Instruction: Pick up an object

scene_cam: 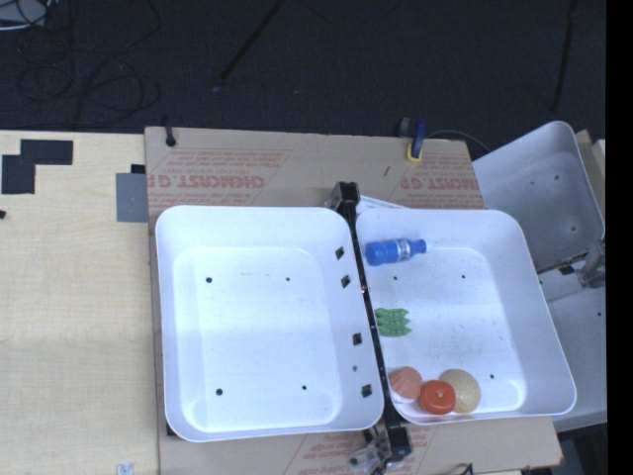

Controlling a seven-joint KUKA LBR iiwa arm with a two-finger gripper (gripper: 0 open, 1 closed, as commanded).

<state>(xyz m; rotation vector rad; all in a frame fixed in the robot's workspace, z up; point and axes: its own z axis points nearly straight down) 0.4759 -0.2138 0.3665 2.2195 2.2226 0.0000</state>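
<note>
A: Going left to right, what does the desk [69,295] carry?

B: The left bin [188,236] comes first, a shallow white tray with just small dark dots on its floor. Across the black divider sits the right bin [524,255], and everything worth picking lies in it.

A: Where, by the clock?

B: Taking the right bin as the dial: a blue bottle [394,251] lies on its side at about eleven o'clock, near the divider. A small green piece [393,322] sits at nine o'clock. Down at seven o'clock three things crowd together, a pinkish disc [405,381], a red round piece [437,397] and a pale tan one [461,388], touching or nearly so; it's too blurred to be sure.

A: And the tool?

B: I can't tell its state; nothing here lets me say whether it's open or holding anything.

A: So which step is this?

B: I'd judge the very start, with no approach made yet. The next move calls for choosing a target. The bottle looks easiest, since it lies apart from the rest, and the tool should straddle its narrow width.
</note>
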